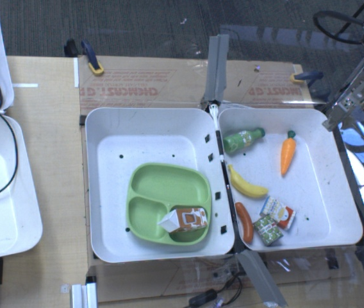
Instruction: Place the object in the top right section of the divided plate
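Milk carton lies tilted in the lower right section of the green plate, left bin — well apart from the claw at far right; its grip state cannot be told.

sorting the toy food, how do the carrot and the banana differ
The carrot is orange with a green top; the banana is yellow. The carrot is straight and lies nearly upright in the view; the banana is curved and runs diagonally. Both lie in the right bin.
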`<act>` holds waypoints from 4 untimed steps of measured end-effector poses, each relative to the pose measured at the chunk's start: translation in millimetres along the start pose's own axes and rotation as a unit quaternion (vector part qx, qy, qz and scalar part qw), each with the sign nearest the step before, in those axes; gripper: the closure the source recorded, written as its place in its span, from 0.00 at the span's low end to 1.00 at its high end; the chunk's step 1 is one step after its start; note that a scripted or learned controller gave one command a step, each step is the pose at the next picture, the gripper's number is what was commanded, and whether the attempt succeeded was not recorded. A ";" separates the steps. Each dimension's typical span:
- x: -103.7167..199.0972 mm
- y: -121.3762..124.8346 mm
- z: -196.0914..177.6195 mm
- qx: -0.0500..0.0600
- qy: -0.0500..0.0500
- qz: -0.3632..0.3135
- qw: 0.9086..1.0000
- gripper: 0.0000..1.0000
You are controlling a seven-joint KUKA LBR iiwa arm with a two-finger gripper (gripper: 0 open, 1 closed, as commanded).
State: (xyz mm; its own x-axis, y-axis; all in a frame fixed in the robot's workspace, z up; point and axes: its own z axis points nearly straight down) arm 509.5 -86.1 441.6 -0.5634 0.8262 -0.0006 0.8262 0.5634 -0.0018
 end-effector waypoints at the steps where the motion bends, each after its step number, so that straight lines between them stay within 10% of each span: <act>1: -14.5 -18.4 98.2 0.000 0.000 -0.065 0.998 1.00; 2: -41.3 -57.8 -0.4 -0.001 -0.002 -0.285 0.958 1.00; 3: -95.7 -102.1 0.1 -0.001 -0.002 -0.445 0.895 1.00; 4: -95.2 -101.4 0.2 -0.001 -0.002 -0.618 0.786 1.00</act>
State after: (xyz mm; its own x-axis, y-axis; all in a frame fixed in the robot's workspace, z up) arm 479.4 -221.9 441.7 -0.9357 -0.3527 -0.0029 -0.3527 0.9357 -0.0022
